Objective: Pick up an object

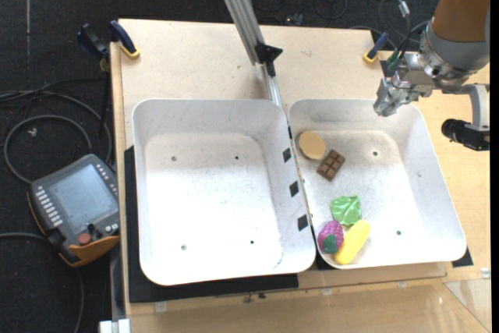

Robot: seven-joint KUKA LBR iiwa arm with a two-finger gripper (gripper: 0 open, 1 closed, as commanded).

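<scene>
The right bin holds a round tan cookie, a brown chocolate bar, a green leafy piece, a purple grape bunch and a yellow banana-like piece. My gripper hangs over the bin's far rim, well to the right of the cookie and apart from every object. Nothing shows between its fingers.
The left bin lies beside the right one. A slanted metal pole reaches down to the seam between the bins. Blue-and-yellow clamps sit at the bench's far corners. A teach pendant rests on the floor at left.
</scene>
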